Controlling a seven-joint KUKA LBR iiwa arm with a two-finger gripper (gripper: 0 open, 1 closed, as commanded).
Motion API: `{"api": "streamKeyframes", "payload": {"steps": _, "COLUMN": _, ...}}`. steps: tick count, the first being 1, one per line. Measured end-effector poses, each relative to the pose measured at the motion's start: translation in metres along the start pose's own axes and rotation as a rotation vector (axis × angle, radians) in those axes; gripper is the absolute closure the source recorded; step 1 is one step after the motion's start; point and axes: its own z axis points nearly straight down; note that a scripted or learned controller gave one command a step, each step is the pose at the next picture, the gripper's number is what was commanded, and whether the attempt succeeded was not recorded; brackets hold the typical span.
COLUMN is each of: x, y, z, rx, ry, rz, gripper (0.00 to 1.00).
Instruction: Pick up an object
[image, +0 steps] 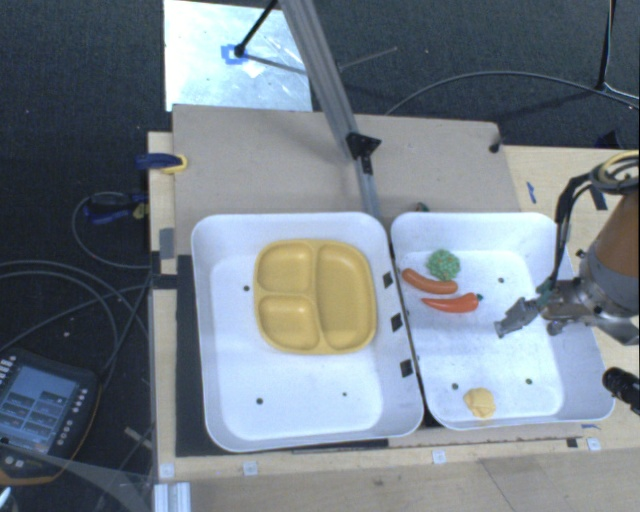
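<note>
Just left of the jaws, whose state is unclear, lies the red chili (451, 303).

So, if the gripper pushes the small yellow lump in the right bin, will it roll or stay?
The yellow lump looks rounded and slightly bumpy, so it may roll a little, then settle. It lies near the front wall of the right bin, which would probably stop it. It seems small, so likely light. The gripper is apart from it.
</note>
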Motion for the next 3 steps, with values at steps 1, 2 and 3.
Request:
{"api": "streamKeyframes", "payload": {"steps": 1, "x": 0.000, "y": 0.000, "z": 0.000, "rx": -0.001, "ry": 0.000, "rz": 0.002, "gripper": 0.00}}
{"api": "streamKeyframes", "payload": {"steps": 2, "x": -0.003, "y": 0.007, "z": 0.058, "rx": 0.005, "ry": 0.001, "rz": 0.003, "gripper": 0.00}}
{"api": "streamKeyframes", "payload": {"steps": 3, "x": -0.003, "y": 0.007, "z": 0.108, "rx": 0.004, "ry": 0.001, "rz": 0.003, "gripper": 0.00}}
